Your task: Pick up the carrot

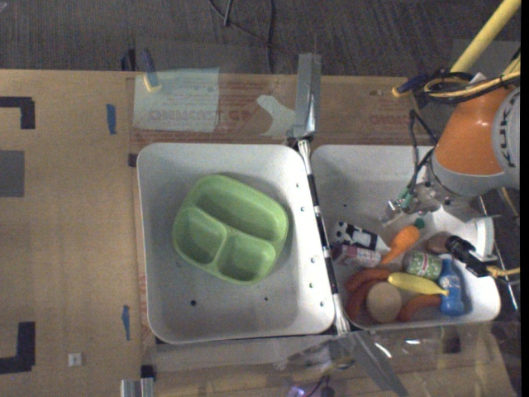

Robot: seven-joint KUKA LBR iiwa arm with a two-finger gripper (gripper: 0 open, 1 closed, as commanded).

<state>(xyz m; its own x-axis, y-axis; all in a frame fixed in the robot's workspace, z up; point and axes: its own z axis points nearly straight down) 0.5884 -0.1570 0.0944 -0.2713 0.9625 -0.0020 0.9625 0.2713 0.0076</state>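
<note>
The arm comes in from the right over the right-hand bin (364, 168), orange band up top, and the pincer (411, 208) hangs just above and left of the carrot (402, 241). Whether it's spread or pressed together, I can't tell; the tip is a small dark tangle from this height. Nothing is visibly pinched in it.

There's the target: the carrot lies in the right bin, towards its middle, tilted with the fat end up near the pincer and the thin end pointing down-left. It's a short, stubby, bright orange piece with a smooth, plastic-looking skin, probably a toy, so I'd expect it to be light and a bit slippery.

It's crowded down there. A black-and-white carton (357, 236) sits just to the carrot's left, a green-labelled can (423, 264) just below and right, a yellow banana (417, 284) beneath that, and a reddish sausage (365, 279) near the thin end.

So the step in hand looks like the final approach. To do it well, I'd say: line the pincer across the carrot's width, not along its length, aim for the thicker upper half where there's free space on both sides, come straight down, and close firmly. The can is the neighbour to watch, since a drift that way could nudge it or trap it alongside.

The left bin (157, 246) carries a green divided plate (231, 228), well apart from all this.
</note>
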